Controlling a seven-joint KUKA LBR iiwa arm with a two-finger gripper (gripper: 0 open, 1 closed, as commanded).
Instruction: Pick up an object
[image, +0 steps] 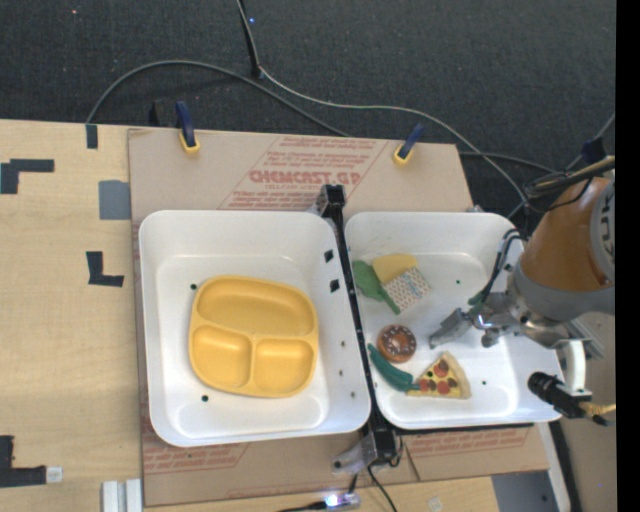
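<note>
The right bin (500, 235) holds several toy foods. A pizza slice (443, 379) lies near its front, with a chocolate donut (397, 343) to the left of it. A green pod (390, 370) curves below the donut. Farther back are a yellow wedge (394, 266), a green leafy piece (369, 283) and a speckled wafer (408, 289). My gripper (466, 330) hangs over the bin's middle right, just above and right of the pizza slice. It is open, with nothing between its fingers.
The left bin (160, 250) holds a yellow divided plate (252, 333). A raised divider (345, 300) separates the two bins. The grey and orange arm (565, 260) covers the right bin's right wall. Cables run across the dark floor behind the bench.
</note>
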